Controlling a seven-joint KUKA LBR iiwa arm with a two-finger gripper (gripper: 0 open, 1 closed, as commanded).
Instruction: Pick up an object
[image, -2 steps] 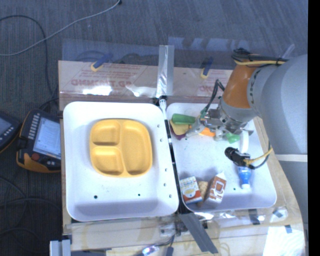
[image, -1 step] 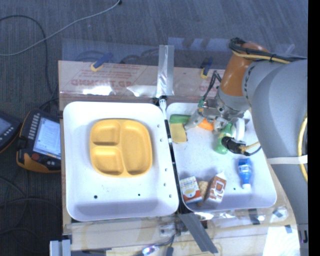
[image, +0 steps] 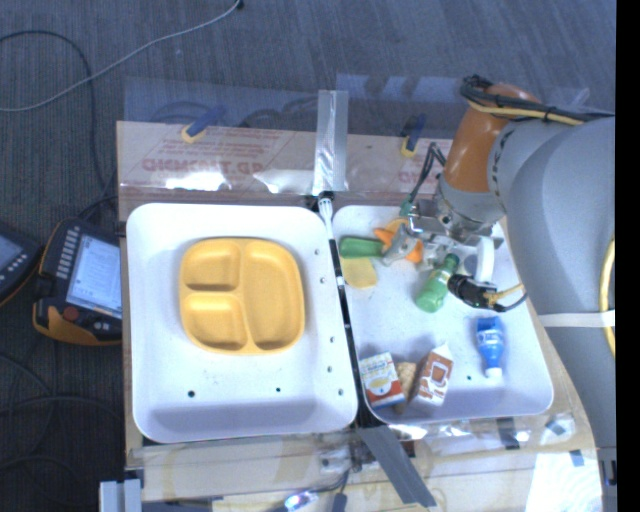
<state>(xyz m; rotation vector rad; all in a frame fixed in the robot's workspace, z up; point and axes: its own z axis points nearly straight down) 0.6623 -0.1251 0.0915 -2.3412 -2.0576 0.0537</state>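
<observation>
My gripper (image: 428, 238) hangs low over the far end of the right bin (image: 520, 400), under the orange wrist band. Just below it a green bottle (image: 434, 291) lies tilted, its neck pointing up toward the gripper. An orange piece (image: 386, 237) and a second orange bit (image: 415, 253) lie right beside the gripper on its left. Further left are a green oblong item (image: 357, 245) and a yellow block (image: 361, 273). Nothing shows as lifted off the bin floor.
A blue bottle (image: 489, 346) lies near the right wall. Two small cartons (image: 378, 379) (image: 434, 375) with a brown biscuit (image: 406, 374) between them sit at the near edge. The left bin (image: 150, 400) holds a yellow divided plate (image: 242, 294).
</observation>
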